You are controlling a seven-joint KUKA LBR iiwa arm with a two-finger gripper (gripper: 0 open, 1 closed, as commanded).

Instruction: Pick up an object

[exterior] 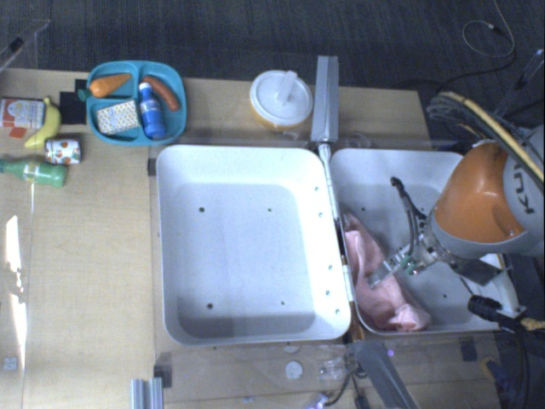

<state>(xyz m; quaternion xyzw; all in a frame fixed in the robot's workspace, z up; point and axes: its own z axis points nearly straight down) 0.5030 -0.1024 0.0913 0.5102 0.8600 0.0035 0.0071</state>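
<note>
A wooden bench [85,254] seen from above carries two shallow white bins side by side. The left bin [247,245] is a wide square tray with a few small dark holes in its floor. The right bin [375,186] sits just beside it, separated by a thin metal divider rail [324,100] that runs up toward the top of the scene. Inside the right bin, against its left wall and reaching down to the near left corner, lies a crumpled pink cloth [379,284], the only loose object in either bin. The robot arm [481,203], grey with a large orange band, comes in from the right and bends down over the right bin. Its gripper [400,262] sits low at the right edge of the pink cloth, touching or nearly touching it; the fingertips blend into the cloth and the wrist hardware, so it cannot be told how wide the gripper is or whether any cloth lies between its fingers. A thin dark cable [404,198] curves up from the wrist over the bin floor. Beyond the bins, at the far left of the bench, a blue divided plate [174,88] holds toy food, including an orange carrot shape and a small blue bottle. Left of the plate lie a yellow banana [47,124], a small can [62,151], a green bottle [34,172] on its side and a small carton [21,113]. A round white lidded container [281,99] stands just behind the left bin, near the divider rail.
</note>
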